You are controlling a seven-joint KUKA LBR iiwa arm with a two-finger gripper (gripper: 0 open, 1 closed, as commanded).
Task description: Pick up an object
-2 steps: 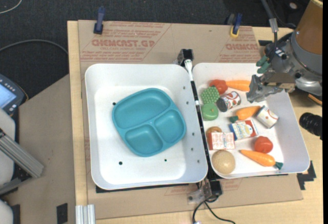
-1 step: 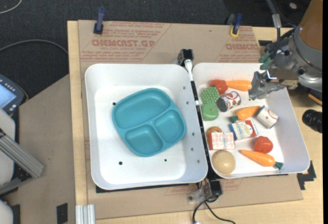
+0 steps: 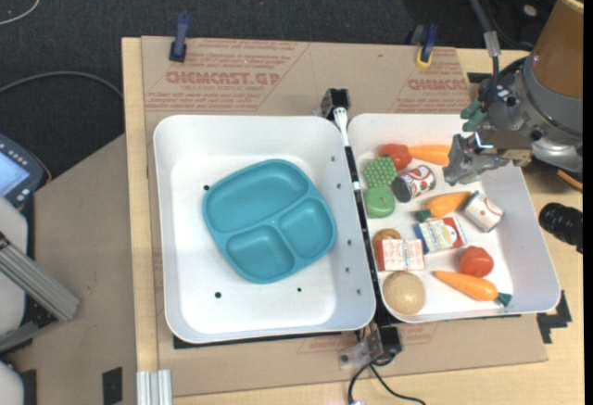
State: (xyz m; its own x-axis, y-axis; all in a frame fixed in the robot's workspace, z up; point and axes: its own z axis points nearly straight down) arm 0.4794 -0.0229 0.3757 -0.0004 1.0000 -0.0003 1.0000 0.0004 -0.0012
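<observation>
- The gripper [image 3: 466,162] is seen hanging above the back part of the right bin [image 3: 547,250], where the toy food lies.
- Whether it is open or shut cannot be told.
- No toy is seen held by it.
- A pick is best made on a toy with room around it, like the tomato [image 3: 475,260] or the small white can [image 3: 484,211].
- The gripper should be brought straight down over the middle of the toy, so the neighbours are not bumped.
- The long carrot [image 3: 431,153] at the back is partly covered by the gripper.
- The blue plate [image 3: 269,220] in the left bin [image 3: 176,208] is well apart from the toys.
</observation>
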